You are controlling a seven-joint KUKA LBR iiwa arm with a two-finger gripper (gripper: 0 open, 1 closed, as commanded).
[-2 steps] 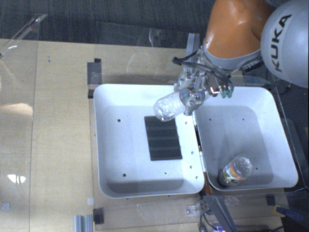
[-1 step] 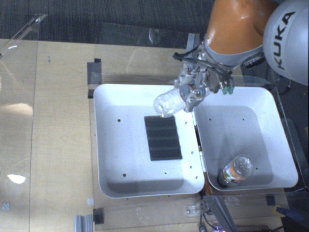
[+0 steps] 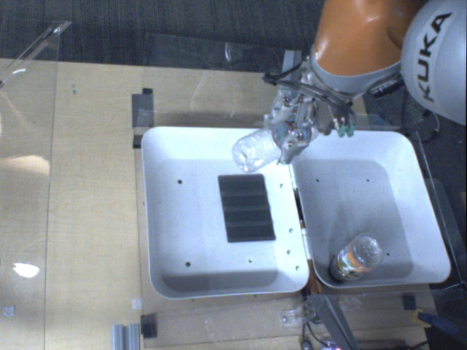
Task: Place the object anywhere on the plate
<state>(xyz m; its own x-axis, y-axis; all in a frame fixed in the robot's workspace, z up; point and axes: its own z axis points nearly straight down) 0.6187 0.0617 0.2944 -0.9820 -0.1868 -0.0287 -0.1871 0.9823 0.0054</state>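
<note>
Hand [image 3: 290,138] hangs over the far edge of the bins, about where the two meet, clenched on a clear plastic bottle [image 3: 255,152] that tilts out to its left over the far part of the left bin [image 3: 164,195]. Below it, a dark ribbed plate [image 3: 246,207] lies flat in the middle of that bin. Another bottle [image 3: 355,257] lies in the right bin's [image 3: 408,195] near corner, on the tabletop [image 3: 73,195].

Two shallow white bins sit on a pale wooden bench [image 3: 73,195]. The right bin [image 3: 408,195] touches the left bin [image 3: 164,195] along its right side. A small bottle [image 3: 355,257] lies just right of the left bin's near right corner.
</note>
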